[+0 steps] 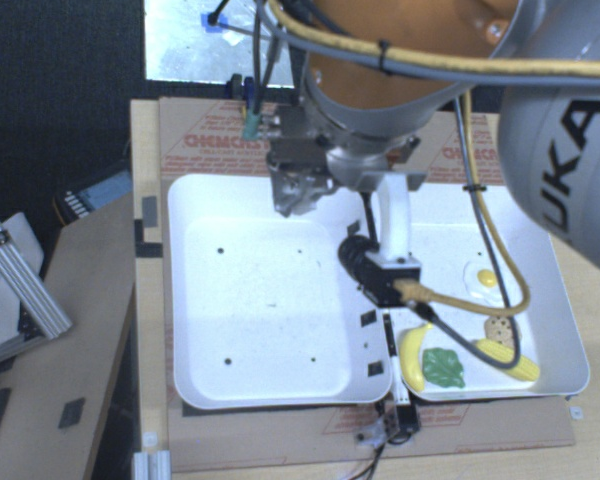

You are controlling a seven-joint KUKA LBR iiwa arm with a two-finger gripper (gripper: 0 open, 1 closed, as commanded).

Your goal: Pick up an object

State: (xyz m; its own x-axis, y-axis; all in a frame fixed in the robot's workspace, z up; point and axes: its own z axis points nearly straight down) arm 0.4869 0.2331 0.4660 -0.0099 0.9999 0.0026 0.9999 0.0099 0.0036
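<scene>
My gripper hangs from the big orange and grey wrist over the back edge of the left bin. Nothing shows beneath it on the bin floor. The objects lie in the right bin, at its front: a yellow banana, a green leafy piece beside it, a yellow corn cob, a small brown cookie and a fried egg farther back. The gripper is well to the left of all of them.
A white bracket with a black fitting and a yellow cable hangs over the wall between the two bins. Both bins rest on brown cardboard. An aluminium rail stands at the left.
</scene>
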